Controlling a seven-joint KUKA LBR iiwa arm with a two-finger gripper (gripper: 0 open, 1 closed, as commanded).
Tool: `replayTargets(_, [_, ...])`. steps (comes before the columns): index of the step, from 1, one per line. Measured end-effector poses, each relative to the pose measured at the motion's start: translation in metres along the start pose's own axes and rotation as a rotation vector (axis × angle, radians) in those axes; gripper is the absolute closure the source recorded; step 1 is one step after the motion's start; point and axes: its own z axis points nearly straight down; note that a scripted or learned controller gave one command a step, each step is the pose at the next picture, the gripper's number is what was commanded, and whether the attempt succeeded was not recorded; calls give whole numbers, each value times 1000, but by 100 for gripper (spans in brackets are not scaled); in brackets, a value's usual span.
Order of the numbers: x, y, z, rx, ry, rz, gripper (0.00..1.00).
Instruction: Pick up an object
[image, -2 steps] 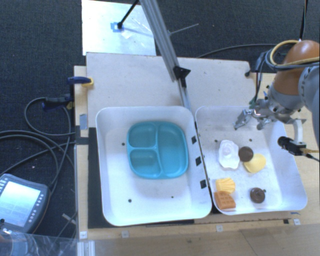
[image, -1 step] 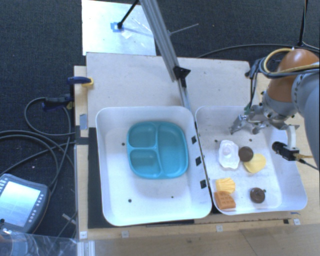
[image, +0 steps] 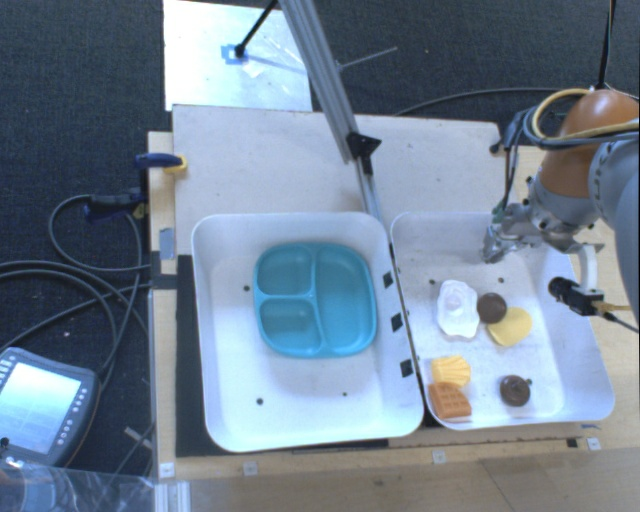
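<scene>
Gripper (image: 494, 250) hovering at upper right, finger state impossible to tell; fried-egg toy (image: 456, 307) lying lower right in right bin (image: 420, 240), probably light, rigid, slippery; best pinched across edges

A blue plate (image: 315, 301) with three parts sits in the left bin (image: 225, 400). A screen (image: 35, 400), maybe a control pad, lies by black cables (image: 70, 270) on the floor.

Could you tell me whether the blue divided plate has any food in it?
Empty: the blue plate shows bare compartments; the food pieces lie in the right bin.
</scene>
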Motion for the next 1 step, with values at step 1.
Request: replayTargets(1, [0, 1, -45, -1, 1, 0, 100])
